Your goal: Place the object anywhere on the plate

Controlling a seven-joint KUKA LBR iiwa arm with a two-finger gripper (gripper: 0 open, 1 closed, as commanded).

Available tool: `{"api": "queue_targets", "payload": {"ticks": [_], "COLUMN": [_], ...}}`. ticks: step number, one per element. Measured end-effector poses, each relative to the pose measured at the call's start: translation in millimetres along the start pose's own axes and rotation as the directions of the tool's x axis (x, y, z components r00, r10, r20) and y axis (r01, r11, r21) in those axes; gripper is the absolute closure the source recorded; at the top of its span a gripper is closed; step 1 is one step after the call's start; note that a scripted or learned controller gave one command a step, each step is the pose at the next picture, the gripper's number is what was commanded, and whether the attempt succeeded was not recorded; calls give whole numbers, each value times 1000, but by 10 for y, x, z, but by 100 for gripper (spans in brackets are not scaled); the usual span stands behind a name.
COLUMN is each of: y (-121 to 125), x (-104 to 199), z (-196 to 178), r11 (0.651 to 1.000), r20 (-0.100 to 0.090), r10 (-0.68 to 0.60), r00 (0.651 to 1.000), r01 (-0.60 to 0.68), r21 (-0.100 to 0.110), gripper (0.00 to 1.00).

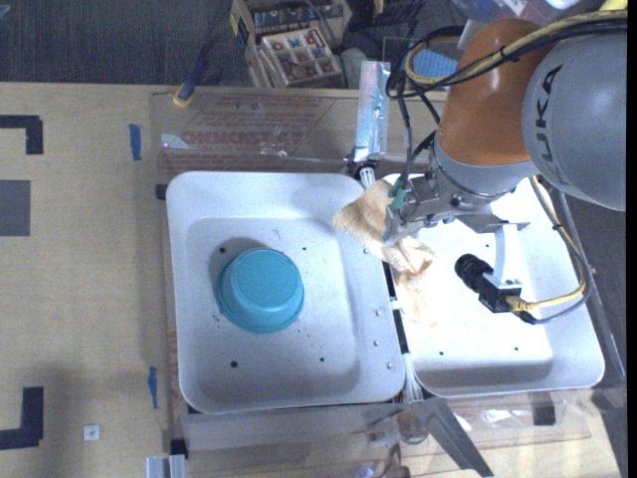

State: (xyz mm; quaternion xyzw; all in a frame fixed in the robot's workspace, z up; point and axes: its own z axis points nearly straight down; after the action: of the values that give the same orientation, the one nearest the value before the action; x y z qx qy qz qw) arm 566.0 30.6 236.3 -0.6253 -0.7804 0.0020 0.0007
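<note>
Our pincer [403, 217] seems clamped on the beige cloth [383, 232], though the wrist hides much; the cloth hangs over the seam between bins. We should carry it toward eight o'clock, high over the rim, releasing above the blue plate [261, 289].

bins: 2 [199, 207] [577, 366] | blue plate: 1 [261, 289] | tan cloth: 1 [370, 222] | arm: 1 [557, 98]
</note>
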Motion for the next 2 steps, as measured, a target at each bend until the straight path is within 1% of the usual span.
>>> {"api": "queue_targets", "payload": {"ticks": [1,2], "y": [-1,274], "x": [34,391], "z": [137,80], "r11": [1000,920], "r20": [-2,2], "r10": [-6,-393], "r00": [1000,920], "r01": [6,393], "r21": [3,-4], "gripper": [100,100]}}
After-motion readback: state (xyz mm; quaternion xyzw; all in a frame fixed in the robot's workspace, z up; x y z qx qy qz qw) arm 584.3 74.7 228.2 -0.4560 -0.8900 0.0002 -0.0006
